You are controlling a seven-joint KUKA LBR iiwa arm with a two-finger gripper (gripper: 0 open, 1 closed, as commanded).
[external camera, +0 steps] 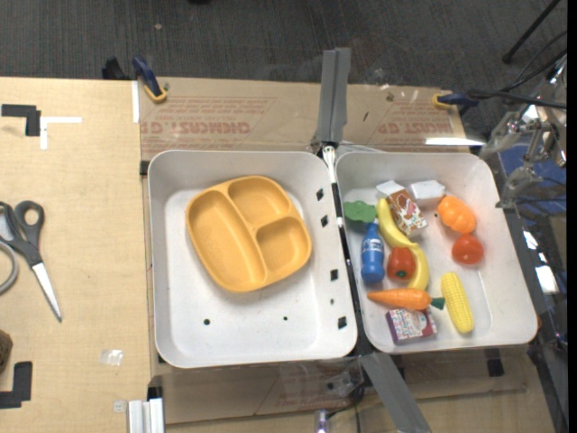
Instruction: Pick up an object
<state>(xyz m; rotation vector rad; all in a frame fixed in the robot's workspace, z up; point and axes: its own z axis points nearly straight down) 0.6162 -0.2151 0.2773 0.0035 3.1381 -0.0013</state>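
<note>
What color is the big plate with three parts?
The divided plate is yellow-orange. It sits in the left bin, seen in the camera view.

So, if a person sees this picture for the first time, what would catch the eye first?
Probably the big yellow divided plate, lying alone in the left bin. Next comes the crowded right bin, packed with bright toy food: a banana, a carrot, a corn cob and a blue bottle. Scissors lie on the bench at far left.
</note>
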